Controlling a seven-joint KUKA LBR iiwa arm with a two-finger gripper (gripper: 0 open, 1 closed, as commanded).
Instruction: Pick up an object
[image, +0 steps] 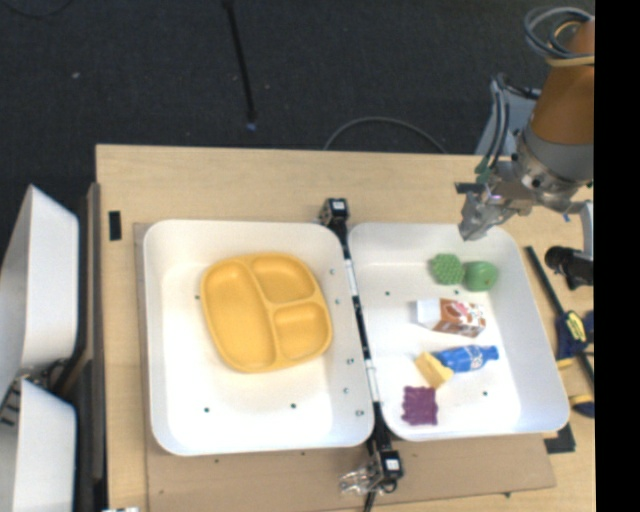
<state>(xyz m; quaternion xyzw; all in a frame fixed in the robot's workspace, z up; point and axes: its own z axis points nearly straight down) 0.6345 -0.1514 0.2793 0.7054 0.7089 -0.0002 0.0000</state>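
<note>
My gripper (477, 224) hangs over the far right part of the right bin (380, 300), its tips above bare white floor, up and left of a green bumpy object (447, 268). Nothing shows between the fingers. A second green piece (481, 275) lies beside the first. Below them lie a white tube with a red-brown label (451, 316), a blue bottle (467, 357), a yellow block (433, 370) and a purple piece (420, 405).
The left bin (170, 400) holds a yellow divided tray (266, 310). A black clamp (334, 211) sits at the far end of the seam between the bins. Tools lie on the bench to the right of the right bin (572, 330).
</note>
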